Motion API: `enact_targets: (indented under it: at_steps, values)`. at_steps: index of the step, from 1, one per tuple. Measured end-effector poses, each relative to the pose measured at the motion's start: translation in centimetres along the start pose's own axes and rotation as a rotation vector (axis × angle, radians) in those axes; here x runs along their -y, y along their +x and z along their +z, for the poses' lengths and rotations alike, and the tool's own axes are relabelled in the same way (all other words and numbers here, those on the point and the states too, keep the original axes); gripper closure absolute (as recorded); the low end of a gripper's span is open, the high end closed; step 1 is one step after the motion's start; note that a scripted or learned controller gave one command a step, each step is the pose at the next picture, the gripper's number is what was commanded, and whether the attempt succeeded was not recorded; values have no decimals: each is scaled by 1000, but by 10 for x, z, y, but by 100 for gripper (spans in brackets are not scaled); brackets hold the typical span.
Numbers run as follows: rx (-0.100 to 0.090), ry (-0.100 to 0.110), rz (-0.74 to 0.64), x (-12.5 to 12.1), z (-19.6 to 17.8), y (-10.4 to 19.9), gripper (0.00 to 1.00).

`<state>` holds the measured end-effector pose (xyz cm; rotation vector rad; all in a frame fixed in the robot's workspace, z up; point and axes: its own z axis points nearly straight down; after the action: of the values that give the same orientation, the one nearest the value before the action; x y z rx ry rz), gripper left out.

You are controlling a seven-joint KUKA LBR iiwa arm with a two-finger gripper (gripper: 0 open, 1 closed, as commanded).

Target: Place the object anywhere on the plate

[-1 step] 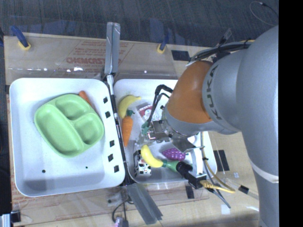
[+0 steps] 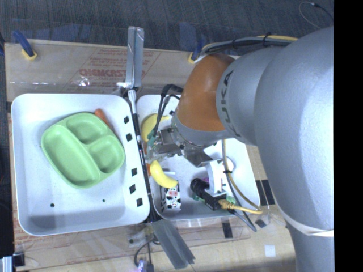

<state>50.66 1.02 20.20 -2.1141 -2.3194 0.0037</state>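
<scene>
2 white bins, 1 green plate, 2 bananas, 1 carrot.

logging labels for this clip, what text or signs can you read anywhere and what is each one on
"KUKA", black letters on the grey arm, only partly legible beside the orange band.
Red printed wording on the clear sheet behind the bins: too blurred to read.
Black and white pattern on the small carton in the right bin: no lettering legible.
Green plate and banana: no text.

Robot lab — bench-mounted bins.
</scene>
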Motion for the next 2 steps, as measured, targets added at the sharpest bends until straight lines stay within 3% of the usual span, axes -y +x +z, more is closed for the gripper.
enact_targets:
  at_steps: [1,2]
  values:
    - [1,0,-91,-36,-15,64,100]
    - [1,0,-91,-36,-15,64,0]
